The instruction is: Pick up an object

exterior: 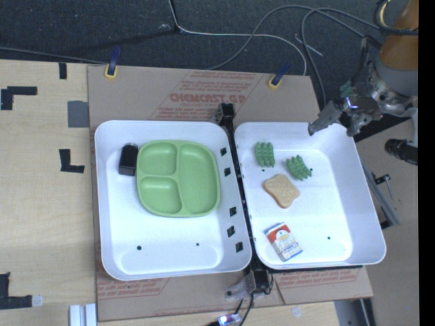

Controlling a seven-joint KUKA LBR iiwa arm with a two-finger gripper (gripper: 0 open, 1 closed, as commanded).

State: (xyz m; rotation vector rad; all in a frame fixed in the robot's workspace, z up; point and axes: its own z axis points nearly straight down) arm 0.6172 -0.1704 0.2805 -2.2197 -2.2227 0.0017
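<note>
Over the right bin's (353,182) far corner, the hand (333,122) hovers with nothing in it; can't tell how wide it's set.

Left bin's (112,202) green tray (178,178) sits apart, so the loose pickables are the bread slice (281,190), long axis slanting toward the near right, then the small carton (283,241).

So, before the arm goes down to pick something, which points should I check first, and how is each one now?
1. Gripper carries nothing: ok, hovering at the right bin's far corner.
2. Fingers open: cannot tell.
3. Targets reachable: ok; bread slice, two green pieces and small carton lie apart.
4. Gripper above a target: not ok.
5. Left bin's green plate and black item away from the arm: ok.
</note>
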